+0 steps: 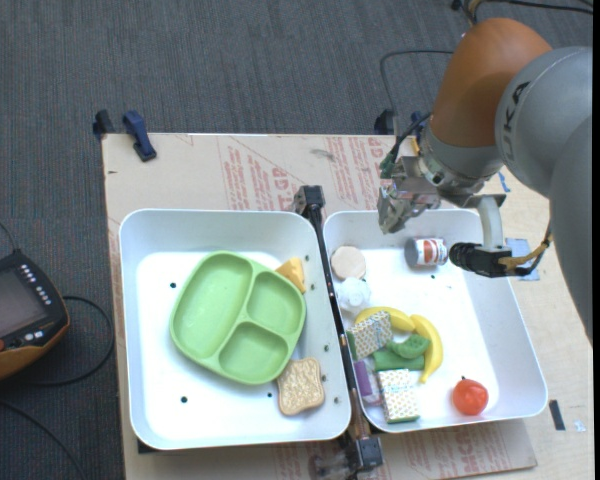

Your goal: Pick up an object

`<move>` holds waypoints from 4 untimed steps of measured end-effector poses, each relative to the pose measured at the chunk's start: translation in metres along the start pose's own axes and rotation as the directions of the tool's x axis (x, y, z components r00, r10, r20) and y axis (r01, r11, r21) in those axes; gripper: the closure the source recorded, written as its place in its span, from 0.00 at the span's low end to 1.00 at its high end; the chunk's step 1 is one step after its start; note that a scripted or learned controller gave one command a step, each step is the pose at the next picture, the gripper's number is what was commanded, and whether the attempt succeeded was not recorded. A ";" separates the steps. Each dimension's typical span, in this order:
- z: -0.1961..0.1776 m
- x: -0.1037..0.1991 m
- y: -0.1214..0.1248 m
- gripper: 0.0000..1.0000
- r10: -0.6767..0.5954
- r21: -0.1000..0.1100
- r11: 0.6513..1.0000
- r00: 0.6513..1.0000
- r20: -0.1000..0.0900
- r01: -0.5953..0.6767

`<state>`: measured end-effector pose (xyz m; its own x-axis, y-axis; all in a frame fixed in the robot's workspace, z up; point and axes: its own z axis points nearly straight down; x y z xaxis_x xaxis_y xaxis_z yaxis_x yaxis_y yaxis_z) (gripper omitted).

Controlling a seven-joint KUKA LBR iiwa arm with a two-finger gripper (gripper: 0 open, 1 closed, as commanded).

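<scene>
My gripper (393, 218) hangs over the far left corner of the right bin (510, 318), with nothing seen held in it. Just to its right a small can (426, 252) lies on its side. Below it lie a tan round disc (348, 262) and a small white bottle (354, 291). Further toward the front sit a banana (427, 343), a yellow patterned block (370, 332), a green piece (406, 349), a patterned box (401, 400) and a red tomato (470, 396).
The left bin (155, 258) holds a green divided plate (240, 316), a yellow cheese wedge (293, 271) and a toast slice (300, 386). A black clamp (310, 200) stands between the bins. Off the bench at the left lies a control pendant (12, 313). A blue clamp (138, 134) sits at the back left.
</scene>
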<state>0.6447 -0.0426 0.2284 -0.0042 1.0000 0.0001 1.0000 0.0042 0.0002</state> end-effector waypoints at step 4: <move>-0.108 0.090 -0.088 0.00 -0.001 -0.002 1.000 1.000 0.001 0.001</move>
<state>0.5563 0.0467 0.3362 -0.0049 1.0000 -0.0004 1.0000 0.0049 0.0021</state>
